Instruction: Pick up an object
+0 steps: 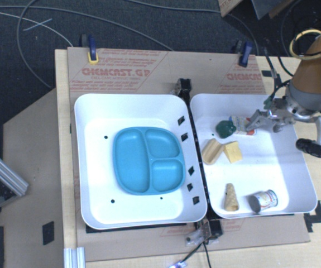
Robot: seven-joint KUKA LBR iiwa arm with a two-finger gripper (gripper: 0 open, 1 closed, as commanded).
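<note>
Here, a round dark-green object [225,129] lies beside the tool [248,125].

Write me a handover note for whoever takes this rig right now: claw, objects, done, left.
Claw: low in the right bin, at its far end, beside the green object. Whether it is open or shut cannot be told; nothing is seen held.
Right bin also holds two tan blocks mid-bin, a tan wedge and a small can on its side at the near edge.
Left bin: a blue divided plate.
Done: approach only.
Left: grasp and lift one object.
</note>
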